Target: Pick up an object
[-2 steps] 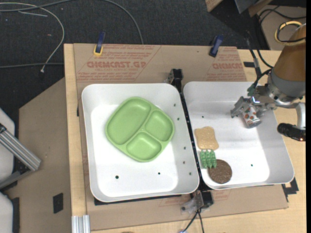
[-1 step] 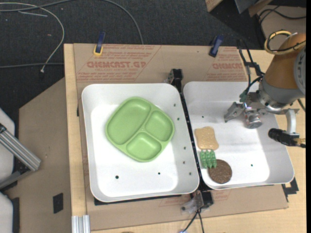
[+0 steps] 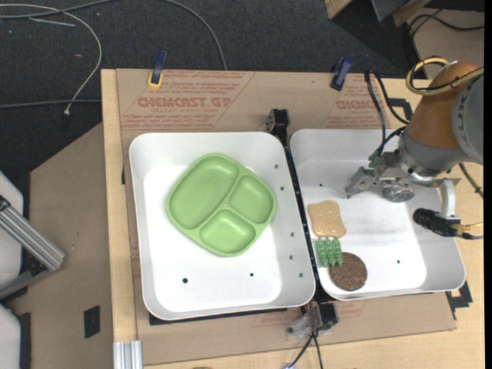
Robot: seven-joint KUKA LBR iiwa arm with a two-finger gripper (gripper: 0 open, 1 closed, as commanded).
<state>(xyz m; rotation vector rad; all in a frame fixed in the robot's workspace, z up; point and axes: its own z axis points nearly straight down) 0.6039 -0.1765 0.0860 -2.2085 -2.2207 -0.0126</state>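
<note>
Your tool [image 3: 367, 180] hangs over the far part of the right bin [image 3: 430, 279], its fingers spread apart with only bare white floor between them; it has hold of nothing. The three things you could pick sit well to its near left, bunched against the bin's left wall: a tan slab [image 3: 327, 217] farthest, a small green piece [image 3: 329, 250] touching its near edge, and a brown disc [image 3: 349, 270] just beside the green piece at the near corner.

The main risk is that you close where you now stand and grip air, since nothing lies under the fingers. If you go for the cluster, its crowding works against you: a finger coming down between the slab and the green piece will likely land on one of them, or nudge the neighbour. All three look flat and low, so the fingers may slide over the top. They also hug the left wall, so one finger could strike the rim.

The green tray [image 3: 221, 204] in the left bin [image 3: 154, 283] lies well apart; its broad, shallow form would probably be too wide for your fingers.
</note>
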